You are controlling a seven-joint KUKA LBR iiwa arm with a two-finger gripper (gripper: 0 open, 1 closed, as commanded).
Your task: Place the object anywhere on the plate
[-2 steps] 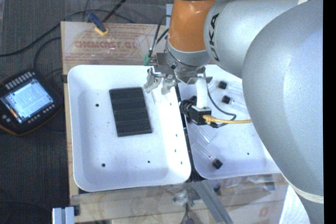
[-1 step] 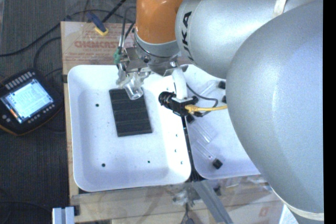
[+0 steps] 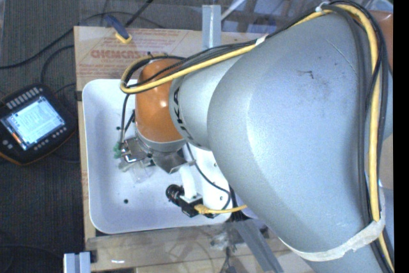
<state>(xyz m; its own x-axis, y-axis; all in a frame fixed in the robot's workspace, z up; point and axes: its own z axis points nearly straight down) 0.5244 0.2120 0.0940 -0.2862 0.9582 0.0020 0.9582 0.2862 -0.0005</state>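
My grey arm (image 3: 294, 137) reaches in from the right and covers most of the bench. Its orange band (image 3: 153, 112) hangs over the left white bin (image 3: 102, 201). Below the band, the gripper (image 3: 134, 162) points down, low over the bin floor near its left-middle. A small green bit (image 3: 117, 150) shows right beside the gripper's left side; I cannot tell what it is or whether it is held. The arm hides whatever lies beneath it.
A black part with a yellow cable (image 3: 182, 196) hangs off the wrist over the bin's lower middle. A tiny dark speck (image 3: 126, 202) lies on the bin floor. A cardboard sheet (image 3: 128, 51) lies behind the bin. A control pendant (image 3: 32, 124) rests on the floor at left.
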